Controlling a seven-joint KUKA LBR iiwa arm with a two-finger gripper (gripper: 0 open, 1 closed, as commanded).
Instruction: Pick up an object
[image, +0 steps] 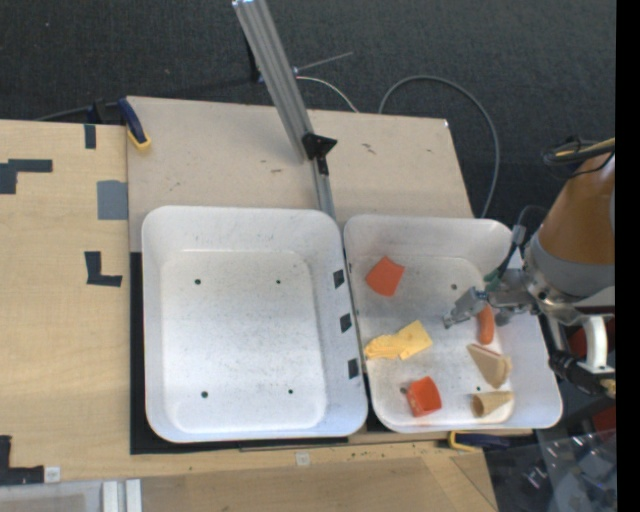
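Camera view: slanted look down on two white bins, side by side.
Arm: enters from right, orange band (585, 215) above wrist.
Gripper (483, 312): low in right bin (440, 232), finger state cannot be told.
Orange cylinder (486, 325): just at gripper tip; held or not, unclear.
Other contents: orange cube (385, 276), yellow piece (400, 343), red block (424, 397), two tan wedges (490, 365).
Left bin (240, 222): well apart from gripper.

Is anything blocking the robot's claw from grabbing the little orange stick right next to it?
Nothing visible does. The gripper sits just left of the small orange stick in the right bin, with bare white floor between them.
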